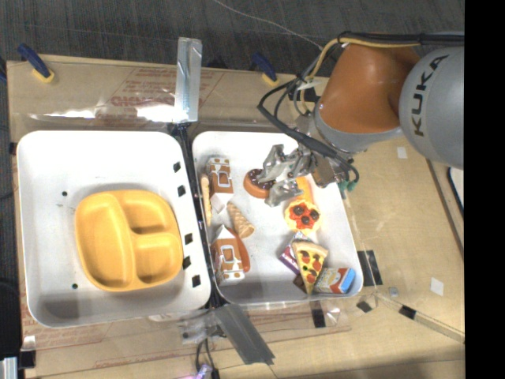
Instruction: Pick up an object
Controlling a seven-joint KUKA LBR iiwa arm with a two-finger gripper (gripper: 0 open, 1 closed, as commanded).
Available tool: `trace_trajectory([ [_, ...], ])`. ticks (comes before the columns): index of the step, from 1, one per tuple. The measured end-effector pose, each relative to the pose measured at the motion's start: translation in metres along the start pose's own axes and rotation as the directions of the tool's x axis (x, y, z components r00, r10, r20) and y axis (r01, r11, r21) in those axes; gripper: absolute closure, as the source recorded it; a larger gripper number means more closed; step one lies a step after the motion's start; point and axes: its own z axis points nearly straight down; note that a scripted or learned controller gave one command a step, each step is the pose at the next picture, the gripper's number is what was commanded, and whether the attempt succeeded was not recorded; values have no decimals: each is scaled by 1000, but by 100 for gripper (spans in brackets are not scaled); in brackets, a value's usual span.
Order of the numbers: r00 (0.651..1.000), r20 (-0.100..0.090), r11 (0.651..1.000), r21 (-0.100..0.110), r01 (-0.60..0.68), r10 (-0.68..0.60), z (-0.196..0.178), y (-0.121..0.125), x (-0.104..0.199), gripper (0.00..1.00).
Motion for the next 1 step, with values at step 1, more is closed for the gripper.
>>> trace_trajectory([
  [1, 998, -9, 998, -1, -69, 69, -44, -33, -75, 100],
])
